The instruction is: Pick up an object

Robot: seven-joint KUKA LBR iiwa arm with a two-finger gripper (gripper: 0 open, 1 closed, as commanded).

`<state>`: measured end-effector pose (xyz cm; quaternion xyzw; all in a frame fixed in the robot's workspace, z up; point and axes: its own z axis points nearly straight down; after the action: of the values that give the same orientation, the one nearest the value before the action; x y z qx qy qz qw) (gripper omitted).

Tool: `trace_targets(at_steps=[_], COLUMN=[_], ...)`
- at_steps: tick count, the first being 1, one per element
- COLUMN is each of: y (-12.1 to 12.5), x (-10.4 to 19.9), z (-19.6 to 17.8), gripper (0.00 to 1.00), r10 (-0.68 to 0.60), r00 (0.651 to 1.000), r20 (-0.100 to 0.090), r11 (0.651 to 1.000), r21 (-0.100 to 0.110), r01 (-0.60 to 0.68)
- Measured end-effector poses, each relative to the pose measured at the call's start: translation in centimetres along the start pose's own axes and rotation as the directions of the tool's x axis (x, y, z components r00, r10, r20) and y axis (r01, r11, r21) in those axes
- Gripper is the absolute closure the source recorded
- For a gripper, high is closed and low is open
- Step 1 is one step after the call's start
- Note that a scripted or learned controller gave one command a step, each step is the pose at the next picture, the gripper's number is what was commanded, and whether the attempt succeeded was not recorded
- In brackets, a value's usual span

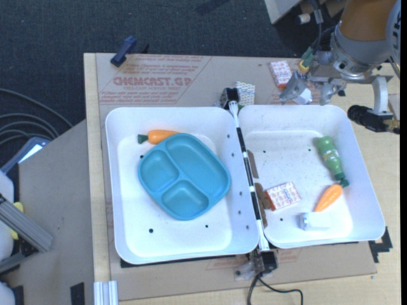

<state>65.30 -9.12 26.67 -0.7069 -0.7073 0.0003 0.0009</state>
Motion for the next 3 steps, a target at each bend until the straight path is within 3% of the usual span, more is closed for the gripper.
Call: trace_targets(at_steps=[1,2,3], y=[1.3,-0.2,-2.4], x=[-6.9,-12.1,-12.2], z=[9.5,15.7,18.2], gripper=[0.0,0.0,0.0], r10=[0.002,0.001,-0.002], r00=[1.0,1.0,1.0], r20=[0.001,0.001,-0.007], r11=[1.0,1.0,1.0], r21=[0.002,0.001,0.001], r01=[-0.002,-0.001,0.002])
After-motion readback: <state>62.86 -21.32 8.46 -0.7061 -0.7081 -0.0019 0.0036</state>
